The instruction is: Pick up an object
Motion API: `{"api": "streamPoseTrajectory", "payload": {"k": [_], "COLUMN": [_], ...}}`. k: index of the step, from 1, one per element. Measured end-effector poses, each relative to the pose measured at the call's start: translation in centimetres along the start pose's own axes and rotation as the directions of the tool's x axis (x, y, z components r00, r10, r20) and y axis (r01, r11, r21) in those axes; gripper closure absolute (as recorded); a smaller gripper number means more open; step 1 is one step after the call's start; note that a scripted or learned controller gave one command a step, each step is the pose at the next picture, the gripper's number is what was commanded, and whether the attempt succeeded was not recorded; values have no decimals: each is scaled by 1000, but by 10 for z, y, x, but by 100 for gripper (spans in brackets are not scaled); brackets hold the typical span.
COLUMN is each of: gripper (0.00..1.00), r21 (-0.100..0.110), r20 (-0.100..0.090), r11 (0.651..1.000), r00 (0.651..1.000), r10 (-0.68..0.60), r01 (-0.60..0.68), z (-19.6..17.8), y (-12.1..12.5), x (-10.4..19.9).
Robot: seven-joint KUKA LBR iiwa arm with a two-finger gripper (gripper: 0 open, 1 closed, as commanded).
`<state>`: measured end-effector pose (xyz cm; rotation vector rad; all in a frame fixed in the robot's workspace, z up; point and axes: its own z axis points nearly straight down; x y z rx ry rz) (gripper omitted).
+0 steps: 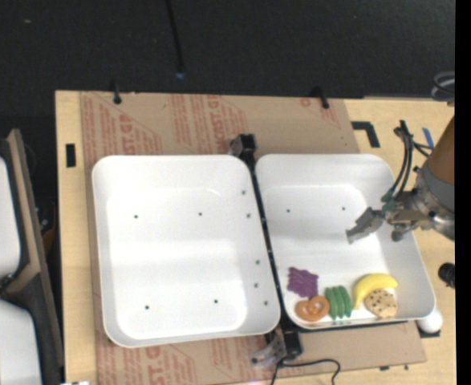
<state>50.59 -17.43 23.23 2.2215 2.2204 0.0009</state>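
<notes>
Two shallow white bins sit side by side on a cardboard-covered bench (179,123); the left bin (179,247) lies well away from the gripper, on its far left, and the right bin (331,175) lies directly under it. The arm (440,167) enters from the right edge, with cables looping above the wrist. The gripper (366,224) hangs over the right bin's right half, its tip pointing left and slightly down; whether it is open or closed cannot be told at this resolution, and nothing is visible between its tips. Five small items are clustered along the bin's near wall, all below the gripper and apart from it. A purple piece (302,280) lies down and to the left of the tip. An orange ring-shaped pretzel (312,308) sits further down, just beside a green ridged piece (339,301). A yellow banana (375,284) lies almost straight below the tip, touching a tan speckled cookie (381,301) at its lower side. Bin floor directly under the tip is bare white.
</notes>
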Motion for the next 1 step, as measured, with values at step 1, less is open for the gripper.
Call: {"api": "streamPoseTrajectory", "payload": {"k": [1], "gripper": [0], "r21": [8], "r20": [-2], "r11": [1000], "r00": [1000], "r10": [0], "r01": [0], "z": [96], "y": [9], "x": [4]}}
